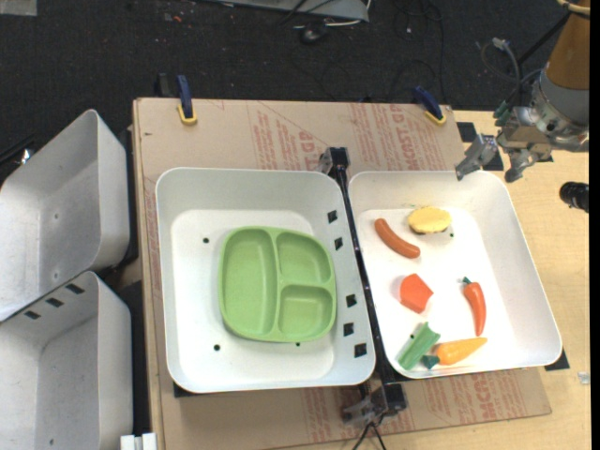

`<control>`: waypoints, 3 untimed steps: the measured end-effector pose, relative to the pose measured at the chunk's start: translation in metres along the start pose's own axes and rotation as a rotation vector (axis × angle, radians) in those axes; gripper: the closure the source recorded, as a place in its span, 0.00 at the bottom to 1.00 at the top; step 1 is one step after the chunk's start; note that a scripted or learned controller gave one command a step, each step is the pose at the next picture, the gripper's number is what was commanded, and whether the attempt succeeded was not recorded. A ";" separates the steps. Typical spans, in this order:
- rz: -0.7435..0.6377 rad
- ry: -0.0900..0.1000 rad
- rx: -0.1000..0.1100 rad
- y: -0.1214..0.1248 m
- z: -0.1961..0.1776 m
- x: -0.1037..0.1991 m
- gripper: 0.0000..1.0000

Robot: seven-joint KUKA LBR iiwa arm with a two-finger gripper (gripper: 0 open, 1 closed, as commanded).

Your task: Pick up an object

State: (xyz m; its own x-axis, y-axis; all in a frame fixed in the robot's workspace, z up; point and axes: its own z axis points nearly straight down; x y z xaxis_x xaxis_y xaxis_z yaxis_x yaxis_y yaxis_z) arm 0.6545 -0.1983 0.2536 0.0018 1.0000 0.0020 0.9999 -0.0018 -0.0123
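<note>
Overhead, at the upper right: grey arm (574,59) with orange band, gripper (494,161) hanging over the far right corner of the right bin (534,279), fingers (472,160) spread apart, nothing between them. Below, in that bin: yellow bun-like piece (428,219) near the far wall, red sausage (397,237) just left of it, orange-red block (415,292) near the middle, red chili pepper (475,304) to its right, and at the near edge a green vegetable (418,346) touching an orange carrot (458,350). All well apart from the gripper. Left bin (187,251) alongside, holding a green divided tray (277,285) lying flat. Both bins on a brown counter (281,125), with two spare white bins (56,214) off to the left.
</note>
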 end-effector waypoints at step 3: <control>-0.004 -0.001 -0.008 -0.004 0.115 0.012 0.00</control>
State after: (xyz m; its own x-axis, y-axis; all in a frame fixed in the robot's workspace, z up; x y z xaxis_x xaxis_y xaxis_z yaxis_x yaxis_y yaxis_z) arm 0.6490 -0.1858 0.1389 -0.0026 1.0000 0.0008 1.0000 0.0026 -0.0045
